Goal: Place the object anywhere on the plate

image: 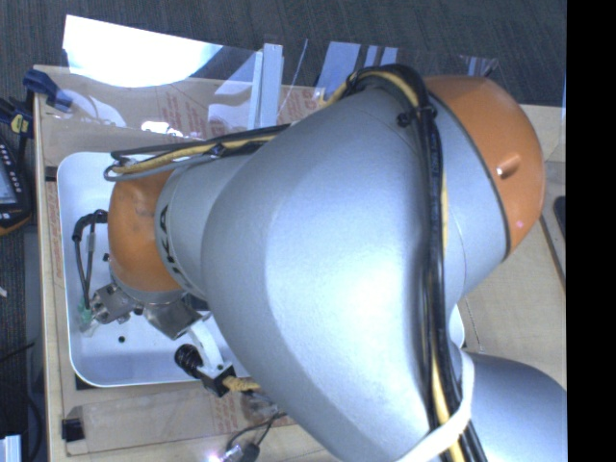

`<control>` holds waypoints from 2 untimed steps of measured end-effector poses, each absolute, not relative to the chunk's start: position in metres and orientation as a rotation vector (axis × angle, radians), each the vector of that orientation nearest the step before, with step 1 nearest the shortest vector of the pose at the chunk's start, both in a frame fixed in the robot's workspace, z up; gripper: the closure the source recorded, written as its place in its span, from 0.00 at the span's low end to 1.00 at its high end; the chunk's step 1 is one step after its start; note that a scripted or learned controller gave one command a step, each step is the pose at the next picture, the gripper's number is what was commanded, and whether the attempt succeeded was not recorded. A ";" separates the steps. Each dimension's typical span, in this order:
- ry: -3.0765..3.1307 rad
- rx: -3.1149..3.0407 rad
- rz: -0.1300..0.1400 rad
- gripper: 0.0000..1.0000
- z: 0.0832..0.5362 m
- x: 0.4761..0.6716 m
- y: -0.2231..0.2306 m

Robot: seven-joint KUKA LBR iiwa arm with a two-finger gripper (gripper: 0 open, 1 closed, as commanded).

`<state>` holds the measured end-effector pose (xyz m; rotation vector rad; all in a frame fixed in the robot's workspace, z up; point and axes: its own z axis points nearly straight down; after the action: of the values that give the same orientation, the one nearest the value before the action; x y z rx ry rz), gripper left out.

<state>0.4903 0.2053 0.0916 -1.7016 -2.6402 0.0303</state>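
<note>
My grey arm (346, 258) stretches across most of the view from the right and reaches over the left white bin (72, 186). Its orange wrist band (135, 234) hangs above the bin's left half. Beneath the band, the gripper (135, 316) points down toward the bin floor near the front left corner. A small green bit (87, 316) sits right beside the gripper's mount; I cannot tell what it is. The arm hides most of the bin floor and whatever lies under it.
A yellow and black cable bundle (192, 147) runs along the arm, and a black connector (188, 359) dangles over the bin's front rim. A black device (10, 186) sits at the far left edge. Clear plastic pieces (269, 75) stand behind the bins.
</note>
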 end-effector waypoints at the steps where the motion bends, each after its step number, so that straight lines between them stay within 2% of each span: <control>1: -3.046 -0.689 -0.027 1.00 0.091 0.495 0.149; 2: -3.149 -0.039 -0.024 1.00 0.094 0.477 0.130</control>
<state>0.4772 0.1305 0.0940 -0.0391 -3.1491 -0.0237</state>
